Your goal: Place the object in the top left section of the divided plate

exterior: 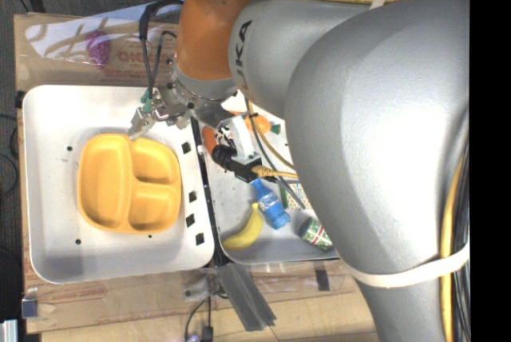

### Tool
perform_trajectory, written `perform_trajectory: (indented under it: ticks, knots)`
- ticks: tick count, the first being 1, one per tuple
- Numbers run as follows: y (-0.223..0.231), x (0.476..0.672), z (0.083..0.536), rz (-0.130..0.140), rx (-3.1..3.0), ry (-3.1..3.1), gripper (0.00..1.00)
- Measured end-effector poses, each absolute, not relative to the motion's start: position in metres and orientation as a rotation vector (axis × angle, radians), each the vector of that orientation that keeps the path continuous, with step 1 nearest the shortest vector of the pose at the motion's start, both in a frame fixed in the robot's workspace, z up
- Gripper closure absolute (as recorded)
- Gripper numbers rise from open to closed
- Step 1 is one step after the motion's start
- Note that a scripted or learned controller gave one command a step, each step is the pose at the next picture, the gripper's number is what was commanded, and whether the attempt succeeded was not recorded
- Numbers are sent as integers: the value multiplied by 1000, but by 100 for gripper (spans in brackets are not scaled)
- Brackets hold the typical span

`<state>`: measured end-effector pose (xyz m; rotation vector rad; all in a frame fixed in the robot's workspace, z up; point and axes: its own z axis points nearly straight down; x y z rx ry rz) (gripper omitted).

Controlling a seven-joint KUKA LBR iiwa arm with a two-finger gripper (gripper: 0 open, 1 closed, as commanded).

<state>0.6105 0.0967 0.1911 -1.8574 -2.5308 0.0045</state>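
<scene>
Clutter lies nearest, in the right bin [239,256]: a banana [243,230] against the near wall, a blue bottle [271,204] just beyond it, and a green can [316,233] partly under the arm. Further back in that bin are a reddish item [209,137] and an orange one [257,123], both half hidden by cables.

In the left bin [48,252] the yellow divided plate [128,182] sits roughly in the middle. All its compartments show bare yellow, so nothing has been placed yet.

The tool [146,121] hangs at the plate's far right corner, close above the rim or touching it; the slant does not settle which. Whether it is wide or narrow I cannot tell, since the wrist and its fittings crowd that spot. A small green speck shows beside it, but it may belong to the tool's own hardware. So I cannot say that the object is in its grip, or which item the object is.

My reading is that this is the delivery step, with the arm [375,93] brought over the plate. If something is carried, the next move needs a shift left along the plate's far side to centre over the top left section. Then comes a low release, so the piece does not bounce over a divider.
</scene>
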Motion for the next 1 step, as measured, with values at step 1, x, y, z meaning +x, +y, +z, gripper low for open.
perform_trajectory:
  ticks: [1]
  knots:
    - [97,610,191,4,-1857,-2531,0]
